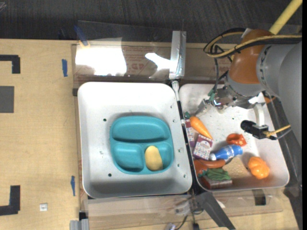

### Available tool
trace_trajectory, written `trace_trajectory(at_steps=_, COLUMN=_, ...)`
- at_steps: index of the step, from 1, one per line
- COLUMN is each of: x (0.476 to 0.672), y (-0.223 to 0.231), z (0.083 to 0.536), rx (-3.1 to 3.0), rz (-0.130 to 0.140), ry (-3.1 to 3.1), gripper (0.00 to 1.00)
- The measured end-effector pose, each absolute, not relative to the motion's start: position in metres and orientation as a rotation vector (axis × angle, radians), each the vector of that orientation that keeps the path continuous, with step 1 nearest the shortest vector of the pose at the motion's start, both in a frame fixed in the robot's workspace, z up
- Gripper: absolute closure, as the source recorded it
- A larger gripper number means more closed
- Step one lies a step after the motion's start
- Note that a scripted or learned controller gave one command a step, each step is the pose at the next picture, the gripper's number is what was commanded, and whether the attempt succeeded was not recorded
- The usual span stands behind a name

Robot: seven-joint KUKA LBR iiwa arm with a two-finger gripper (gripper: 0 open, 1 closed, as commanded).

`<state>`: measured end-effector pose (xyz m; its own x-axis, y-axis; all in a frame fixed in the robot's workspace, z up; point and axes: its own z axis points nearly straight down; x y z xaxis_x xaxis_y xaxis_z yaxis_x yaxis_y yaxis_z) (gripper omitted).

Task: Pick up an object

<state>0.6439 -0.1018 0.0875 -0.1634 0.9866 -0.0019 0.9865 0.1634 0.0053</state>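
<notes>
The wooden table (33, 128) carries two white bins. In the right bin (280, 176) a carrot (200, 127) lies near the left wall. It looks light, stiff and smooth; take it across the middle. The gripper (218, 101) hovers above; I cannot tell the state of the fingers.

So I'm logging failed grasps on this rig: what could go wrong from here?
1. The items in the right bin lie packed: carrot, carton and bottle touch or overlap, so a grasp may catch two or slip.
2. The gripper hangs over bare floor near the bin's far wall, so closing there would likely catch nothing.
</notes>
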Motion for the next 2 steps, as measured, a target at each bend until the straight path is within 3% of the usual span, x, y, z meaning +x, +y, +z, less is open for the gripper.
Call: trace_trajectory(at_steps=2, x=0.568, y=-0.098, z=0.089, rx=1.880, rz=0.010, ry=2.506, gripper=0.00)
